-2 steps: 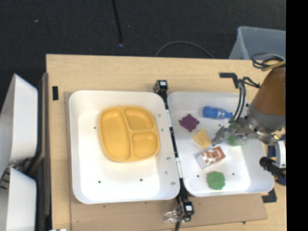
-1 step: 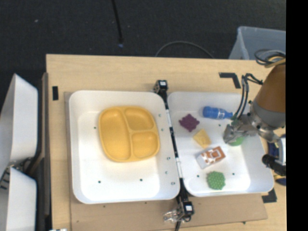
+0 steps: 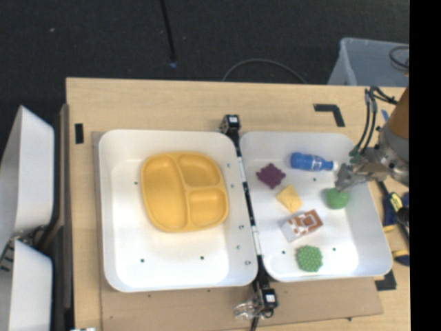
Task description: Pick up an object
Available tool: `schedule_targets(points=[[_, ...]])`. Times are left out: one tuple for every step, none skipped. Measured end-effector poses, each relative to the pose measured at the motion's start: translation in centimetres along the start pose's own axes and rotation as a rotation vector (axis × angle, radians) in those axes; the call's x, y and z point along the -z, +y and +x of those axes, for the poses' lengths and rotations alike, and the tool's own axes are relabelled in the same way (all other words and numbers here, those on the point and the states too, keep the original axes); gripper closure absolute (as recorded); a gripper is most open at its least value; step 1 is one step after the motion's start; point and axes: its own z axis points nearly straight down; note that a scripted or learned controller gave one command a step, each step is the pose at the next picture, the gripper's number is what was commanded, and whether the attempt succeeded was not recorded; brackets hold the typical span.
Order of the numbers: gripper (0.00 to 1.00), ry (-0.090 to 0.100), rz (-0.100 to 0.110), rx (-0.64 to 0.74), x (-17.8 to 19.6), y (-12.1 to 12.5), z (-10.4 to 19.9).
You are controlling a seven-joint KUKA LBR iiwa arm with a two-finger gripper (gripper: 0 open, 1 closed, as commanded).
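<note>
Over the right bin (image 3: 372,254), our tool (image 3: 346,178) hangs above the green ball (image 3: 337,198).
We cannot tell its grip; low placement suggests lining up a grasp.

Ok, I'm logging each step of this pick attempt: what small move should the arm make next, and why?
Probably lower straight down a little: the gripper sits right above the green object in the right bin, and nothing shows between its fingers yet.

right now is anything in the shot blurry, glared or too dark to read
In the camera view, light is even and soft; the left bin is bright white, nearly washed out; the floor above the bench is dark with little detail; the whole frame is slightly soft, and the gripper by the green ball blurs most.
</note>
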Motion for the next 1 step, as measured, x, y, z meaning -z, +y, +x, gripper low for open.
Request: schedule_targets(points=[[1.0, 0.001, 0.002, 0.005, 4.5, 0.57, 0.24]])
